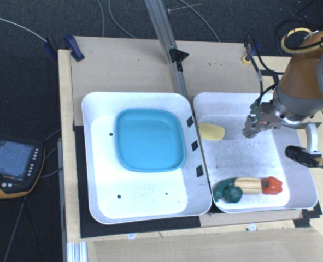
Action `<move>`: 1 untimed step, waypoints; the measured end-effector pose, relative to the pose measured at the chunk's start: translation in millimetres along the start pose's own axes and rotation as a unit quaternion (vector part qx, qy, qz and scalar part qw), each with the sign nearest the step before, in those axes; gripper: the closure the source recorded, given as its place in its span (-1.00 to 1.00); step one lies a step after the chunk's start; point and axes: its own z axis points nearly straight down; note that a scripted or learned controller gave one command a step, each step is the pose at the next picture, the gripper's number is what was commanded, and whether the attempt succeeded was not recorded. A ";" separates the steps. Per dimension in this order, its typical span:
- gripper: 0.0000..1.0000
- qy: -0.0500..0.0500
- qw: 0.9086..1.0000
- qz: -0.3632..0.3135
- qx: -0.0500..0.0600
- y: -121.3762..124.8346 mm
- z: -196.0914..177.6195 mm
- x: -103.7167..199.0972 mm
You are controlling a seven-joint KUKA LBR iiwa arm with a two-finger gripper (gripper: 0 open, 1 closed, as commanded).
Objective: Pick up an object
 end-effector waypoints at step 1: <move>1.00 0.000 1.000 0.000 0.000 0.1 -47.4 -8.9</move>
